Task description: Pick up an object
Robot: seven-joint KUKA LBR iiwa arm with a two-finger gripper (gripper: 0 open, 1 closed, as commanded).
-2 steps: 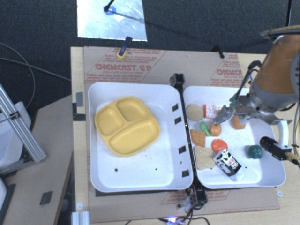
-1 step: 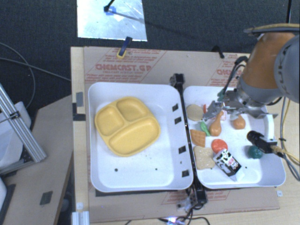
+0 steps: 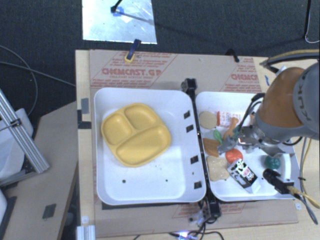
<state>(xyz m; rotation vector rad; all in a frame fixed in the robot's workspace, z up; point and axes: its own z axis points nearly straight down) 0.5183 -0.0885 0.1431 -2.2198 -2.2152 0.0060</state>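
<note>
The left bin (image 3: 150,184) holds a yellow divided plate (image 3: 136,133), lying flat toward its left side. In the right bin (image 3: 240,195) the clutter sits packed together: a beige round piece (image 3: 207,119) at the far edge, a tan slab (image 3: 216,168) nearer, a red tomato-like item (image 3: 234,155) and a black-and-white carton (image 3: 243,173) just beside it. The gripper (image 3: 230,143) hangs low over this pile, right above the red item; I cannot tell how it is set. A teal object (image 3: 273,161) lies further right.
</note>
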